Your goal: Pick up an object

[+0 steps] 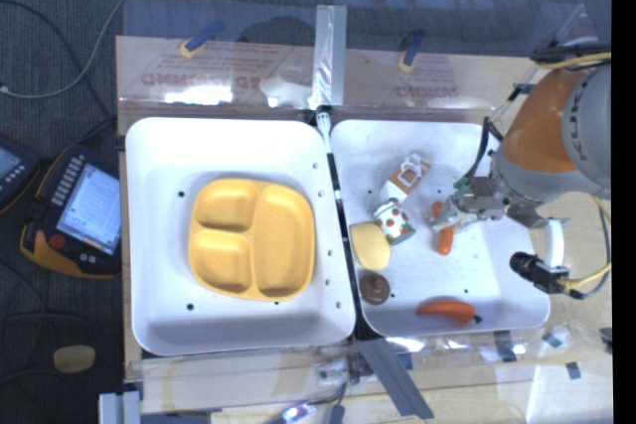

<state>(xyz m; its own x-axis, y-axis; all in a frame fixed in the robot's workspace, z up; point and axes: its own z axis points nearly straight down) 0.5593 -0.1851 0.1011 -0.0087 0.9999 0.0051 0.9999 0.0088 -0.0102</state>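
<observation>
My gripper (460,211) is low in the right bin (517,313), right of its middle, at the end of the grey arm with the orange band (542,129). Just to its left lies a small orange piece (437,210), and a small red piece (444,241) sits just below it. Farther left are a white-and-orange carton (407,174), a white, red and green packet (394,221), a pale yellow rounded item (370,245) and a brown round item (375,288). An orange-red carrot-like item (445,310) rests near the front wall.
The left bin (159,313) holds a yellow divided plate (250,236). A black cable connector (532,268) hangs off the arm over the right bin's right side. A handheld controller (75,213) lies on the floor to the left.
</observation>
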